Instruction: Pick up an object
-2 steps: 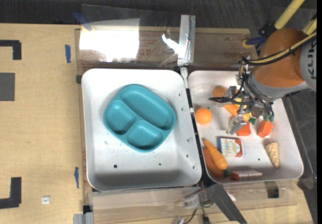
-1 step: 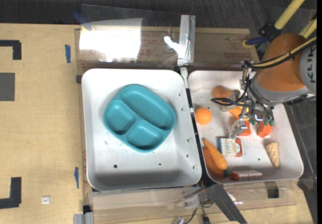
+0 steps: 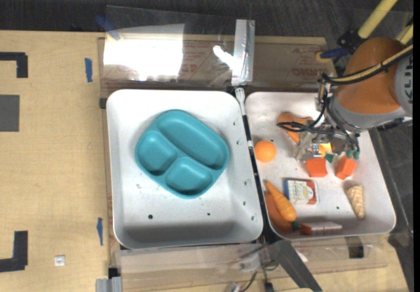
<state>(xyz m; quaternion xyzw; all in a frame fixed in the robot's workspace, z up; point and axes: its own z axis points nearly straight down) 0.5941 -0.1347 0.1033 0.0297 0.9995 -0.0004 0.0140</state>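
Observation:
The right bin (image 3: 380,172) holds several toy items. An orange ball (image 3: 265,151) lies at its left, a carrot (image 3: 281,205) near the front left, and a small printed box (image 3: 300,191) in the middle. Two orange-red pieces (image 3: 317,166) (image 3: 345,166) sit side by side right of centre. A tan cone (image 3: 356,199) lies at the right and a red pen (image 3: 321,226) along the front wall. My gripper (image 3: 323,146) hangs low in this bin, just above the two orange-red pieces. An orange shape (image 3: 293,120) lies partly under it at the back.
The left bin (image 3: 125,218) carries a teal divided plate (image 3: 182,152). A clear plastic sheet with a metal strip (image 3: 243,51) stands behind the bins. The orange band of the arm (image 3: 371,81) overhangs the right bin's back right corner.

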